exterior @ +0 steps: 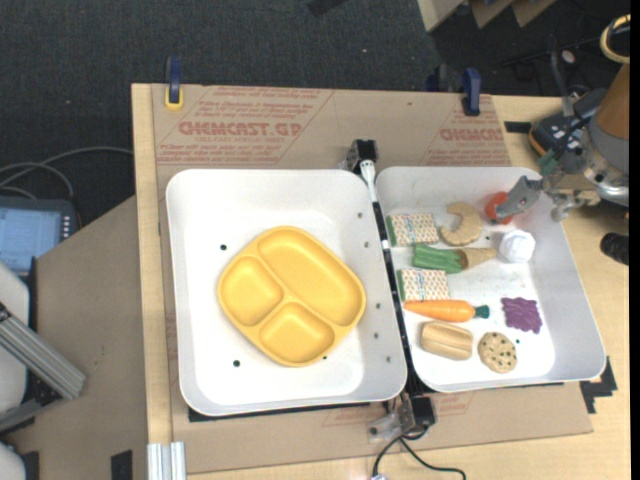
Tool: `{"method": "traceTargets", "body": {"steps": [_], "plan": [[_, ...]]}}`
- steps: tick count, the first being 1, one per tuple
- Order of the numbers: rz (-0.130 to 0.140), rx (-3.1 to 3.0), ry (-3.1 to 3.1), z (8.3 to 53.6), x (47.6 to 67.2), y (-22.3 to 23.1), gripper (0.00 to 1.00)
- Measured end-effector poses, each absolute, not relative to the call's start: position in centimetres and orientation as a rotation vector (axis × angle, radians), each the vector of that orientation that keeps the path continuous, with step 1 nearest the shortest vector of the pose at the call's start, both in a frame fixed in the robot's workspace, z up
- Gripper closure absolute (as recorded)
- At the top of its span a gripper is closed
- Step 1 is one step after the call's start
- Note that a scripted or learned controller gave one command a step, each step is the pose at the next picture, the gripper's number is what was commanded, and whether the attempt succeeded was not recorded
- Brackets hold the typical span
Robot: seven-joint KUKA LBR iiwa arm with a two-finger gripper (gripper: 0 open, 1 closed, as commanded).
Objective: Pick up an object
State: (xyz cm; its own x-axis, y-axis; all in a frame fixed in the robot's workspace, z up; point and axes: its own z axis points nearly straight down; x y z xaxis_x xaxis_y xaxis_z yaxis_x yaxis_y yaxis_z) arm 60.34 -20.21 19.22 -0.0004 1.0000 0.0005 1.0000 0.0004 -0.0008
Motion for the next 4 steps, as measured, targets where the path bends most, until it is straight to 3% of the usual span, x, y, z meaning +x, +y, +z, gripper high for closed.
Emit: {"method": "traceTargets", "body": {"steps": [1,2,3,4], "plan": [[-0.011,-2.218,-2.218,8.4,58.6,-21.9,0.00],[-0.001,-2.205,-2.212,8.6,66.8,-21.3,0.00],[-0.001,-2.220,-2.226,9.7,66.8,-21.7,1.00],[-0.001,-2.217,-2.230,8.7,66.8,-13.4,1.00]]}}
